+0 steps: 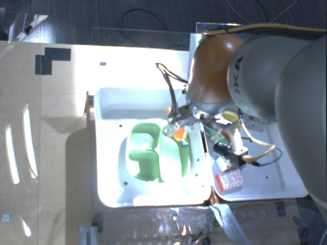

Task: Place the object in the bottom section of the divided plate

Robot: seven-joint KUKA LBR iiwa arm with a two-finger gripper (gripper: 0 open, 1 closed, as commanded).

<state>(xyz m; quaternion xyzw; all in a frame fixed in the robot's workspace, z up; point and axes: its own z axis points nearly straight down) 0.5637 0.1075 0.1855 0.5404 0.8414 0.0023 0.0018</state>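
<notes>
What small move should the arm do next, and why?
Probably lower a little toward the green divided plate in the left bin. The gripper is above the plate's right rim with an orange object at its tip; whether it is gripped I cannot tell.

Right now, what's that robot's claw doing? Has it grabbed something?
Gripper: above the right edge of the pale green divided plastic plate, a small orange object by it; whether it grips anything cannot be told.

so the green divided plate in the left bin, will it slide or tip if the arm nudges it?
The green divided plate lies flat and low in the left white bin, so tipping seems unlikely. It looks like thin plastic, probably light, likely sliding easily on the bin's smooth floor.
</notes>
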